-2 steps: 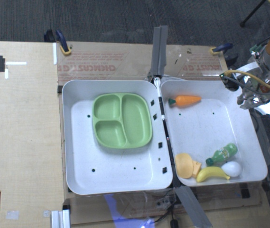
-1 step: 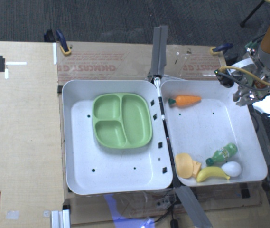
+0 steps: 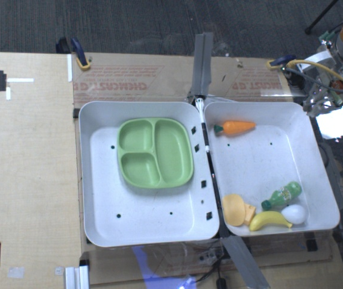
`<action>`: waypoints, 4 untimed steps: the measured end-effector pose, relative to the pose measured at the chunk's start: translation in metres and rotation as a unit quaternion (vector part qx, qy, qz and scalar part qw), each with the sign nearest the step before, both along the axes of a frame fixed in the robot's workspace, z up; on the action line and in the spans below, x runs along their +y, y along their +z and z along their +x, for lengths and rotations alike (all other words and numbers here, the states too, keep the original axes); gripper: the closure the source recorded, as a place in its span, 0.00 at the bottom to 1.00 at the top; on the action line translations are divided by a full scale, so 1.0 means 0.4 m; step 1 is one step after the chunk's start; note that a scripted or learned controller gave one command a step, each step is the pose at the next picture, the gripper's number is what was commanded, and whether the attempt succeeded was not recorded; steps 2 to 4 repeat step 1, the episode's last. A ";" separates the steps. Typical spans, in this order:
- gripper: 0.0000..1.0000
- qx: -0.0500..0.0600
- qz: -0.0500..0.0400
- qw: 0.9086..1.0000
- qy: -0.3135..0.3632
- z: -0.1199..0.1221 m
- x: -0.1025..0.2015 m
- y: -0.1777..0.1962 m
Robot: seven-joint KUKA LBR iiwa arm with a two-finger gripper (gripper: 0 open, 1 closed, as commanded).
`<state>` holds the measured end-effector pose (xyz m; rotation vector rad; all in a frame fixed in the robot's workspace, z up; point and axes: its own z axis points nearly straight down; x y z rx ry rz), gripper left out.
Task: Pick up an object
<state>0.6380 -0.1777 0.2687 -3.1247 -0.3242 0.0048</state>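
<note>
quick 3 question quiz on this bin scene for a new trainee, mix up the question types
1. True or false: the green divided plate lies in the left bin.
2. Which item lies nearest the top wall of the right bin? A) banana B) carrot C) white egg
3. Fill in: the green bottle lies just above the ____ egg.

Key: 1 true; 2 B; 3 white

Even overhead light, soft shadows
</note>
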 end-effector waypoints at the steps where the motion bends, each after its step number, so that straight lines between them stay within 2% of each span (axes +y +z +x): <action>1: 1.00 0.001 0.000 1.000 -0.003 -0.138 -0.105 -0.132; 4: 1.00 0.001 0.000 1.000 -0.003 -0.138 -0.105 -0.132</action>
